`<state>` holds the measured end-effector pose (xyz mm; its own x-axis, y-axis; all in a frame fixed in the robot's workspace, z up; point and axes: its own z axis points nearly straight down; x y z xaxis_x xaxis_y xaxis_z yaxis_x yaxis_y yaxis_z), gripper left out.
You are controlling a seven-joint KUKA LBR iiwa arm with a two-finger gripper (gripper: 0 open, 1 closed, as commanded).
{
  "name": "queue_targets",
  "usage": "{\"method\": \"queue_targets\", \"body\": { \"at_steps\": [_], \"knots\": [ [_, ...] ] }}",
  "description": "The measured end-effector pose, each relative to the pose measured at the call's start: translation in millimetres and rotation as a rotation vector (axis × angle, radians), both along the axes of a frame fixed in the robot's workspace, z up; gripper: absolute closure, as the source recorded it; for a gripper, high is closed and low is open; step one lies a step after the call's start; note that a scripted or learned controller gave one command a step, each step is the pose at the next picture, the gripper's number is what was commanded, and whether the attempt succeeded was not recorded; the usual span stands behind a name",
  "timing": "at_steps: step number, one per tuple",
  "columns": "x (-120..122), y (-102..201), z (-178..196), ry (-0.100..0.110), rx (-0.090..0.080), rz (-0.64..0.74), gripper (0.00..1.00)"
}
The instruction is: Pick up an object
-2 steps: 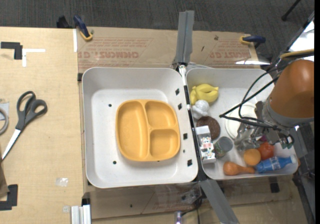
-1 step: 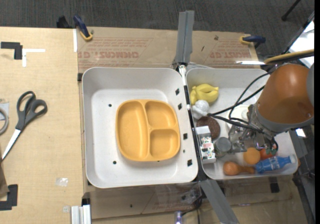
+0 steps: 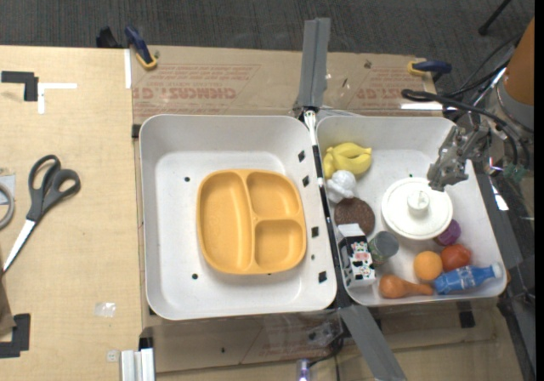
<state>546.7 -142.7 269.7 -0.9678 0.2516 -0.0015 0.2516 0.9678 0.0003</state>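
Observation:
The right bin [image 3: 399, 134] holds a jumble of small objects: a yellow toy [image 3: 350, 157], a white ball-like piece [image 3: 342, 185], a brown disc [image 3: 354, 214], a white round lid with a knob [image 3: 416, 208], an orange ball [image 3: 427, 265], a red ball [image 3: 456, 256], a blue bottle [image 3: 464, 280] and a small printed box [image 3: 359, 260]. My gripper [image 3: 446, 170] hovers over the right side of this bin, just above the white lid's far right edge. Nothing shows between its fingers.
The left bin [image 3: 170, 201] carries a yellow divided plate [image 3: 252, 221]. Scissors [image 3: 38, 196] lie on the bench at far left. Blue clamps [image 3: 140, 46] sit at the cardboard's back corners. A grey bar [image 3: 314, 65] runs back between the bins.

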Motion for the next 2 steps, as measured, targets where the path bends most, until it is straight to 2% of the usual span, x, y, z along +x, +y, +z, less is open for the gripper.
{"method": "queue_targets", "body": {
  "at_steps": [1, 2],
  "knots": [
    [99.1, -79.1, 59.5, -0.005, -0.002, 0.249, 1.00],
    [105.2, -78.3, 78.0, -0.007, -0.003, 0.625, 1.00]
  ]
}}
